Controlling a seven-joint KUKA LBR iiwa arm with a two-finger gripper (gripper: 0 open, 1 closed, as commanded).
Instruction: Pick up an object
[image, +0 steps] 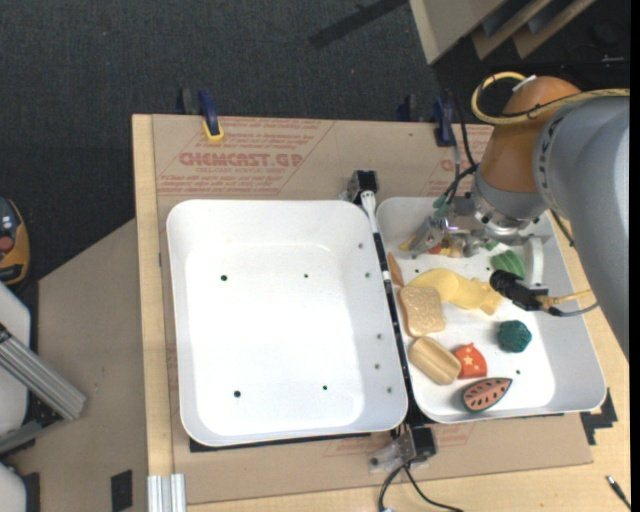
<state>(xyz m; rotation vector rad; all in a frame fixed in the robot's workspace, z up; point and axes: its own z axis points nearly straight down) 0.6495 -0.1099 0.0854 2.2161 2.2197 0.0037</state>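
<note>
Seven toy foods to choose from, all crowded in the right bin (572, 398): bread slice (422, 310), pale yellow piece (462, 288), light green piece (508, 262), dark green lump (515, 336), bun (433, 360), red piece (470, 360), watermelon wedge (487, 393).

Gripper (450, 236) low over the bin's far end, near the wall shared with the left bin (270, 300), just beyond the yellow piece. Open or closed: cannot tell from this angle, metal parts too tangled to read. Nothing seen clamped in it.

Likely troubles from here:
- Closing on air, since nothing appears to lie squarely under the tool; bare white floor there, as far as can be judged.
- Nudging the yellow piece or bread sideways instead of grasping, both being flat and hard to get under.
- Catching the rim or shared wall, given how close to that corner.
- Snagging the black cable (560, 309) trailing beside the light green piece.
- Dragging two neighbours at once, so tightly packed.
</note>
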